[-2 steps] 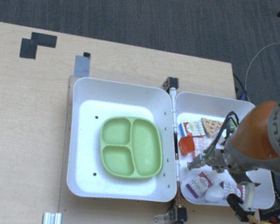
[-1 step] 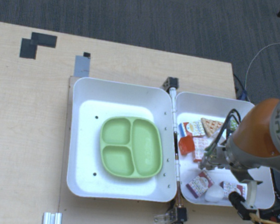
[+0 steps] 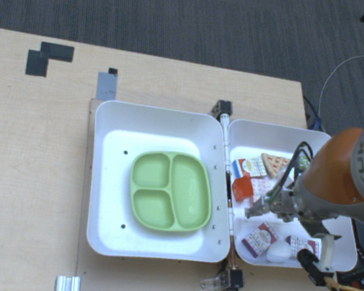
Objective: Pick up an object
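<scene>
Objects for picking are all piled in the right bin [image 3: 346,257] on our desk [image 3: 27,175]: a red packet [image 3: 242,188], a waffle-looking cracker [image 3: 274,164], a dark red pouch [image 3: 259,239] and a white lump [image 3: 279,253]. We see the pincer [image 3: 268,206] low over that bin, just right of the red packet; can't tell its state. The left bin [image 3: 108,185] has a green divided plate [image 3: 170,191].
</scene>
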`<state>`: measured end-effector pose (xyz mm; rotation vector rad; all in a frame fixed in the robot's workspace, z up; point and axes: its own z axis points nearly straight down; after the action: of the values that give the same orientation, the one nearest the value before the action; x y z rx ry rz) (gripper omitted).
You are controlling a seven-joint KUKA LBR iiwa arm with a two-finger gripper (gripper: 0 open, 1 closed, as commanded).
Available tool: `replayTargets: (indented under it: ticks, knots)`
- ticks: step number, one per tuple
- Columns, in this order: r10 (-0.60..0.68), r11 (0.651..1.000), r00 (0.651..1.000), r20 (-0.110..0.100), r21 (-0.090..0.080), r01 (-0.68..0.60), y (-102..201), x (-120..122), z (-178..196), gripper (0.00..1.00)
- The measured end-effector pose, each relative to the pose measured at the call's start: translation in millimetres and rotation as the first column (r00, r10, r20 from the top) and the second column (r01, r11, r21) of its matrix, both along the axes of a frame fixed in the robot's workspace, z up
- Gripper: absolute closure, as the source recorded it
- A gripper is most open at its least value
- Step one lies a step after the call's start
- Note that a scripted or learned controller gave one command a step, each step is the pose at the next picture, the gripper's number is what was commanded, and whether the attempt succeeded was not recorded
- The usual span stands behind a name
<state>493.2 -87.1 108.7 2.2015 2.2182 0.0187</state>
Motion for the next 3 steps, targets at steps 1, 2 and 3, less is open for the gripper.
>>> replayTargets:
  ticks: [1,2,3]
  knots:
    - [-0.006,1.0,1.0,-0.013,0.002,0.006,1.7,-4.5,-22.0,0.0]
    - [-0.003,1.0,1.0,-0.006,0.001,0.003,1.7,-1.9,-10.4,1.0]
    - [-0.004,1.0,1.0,-0.006,0.001,0.004,1.7,-2.0,-10.5,0.0]
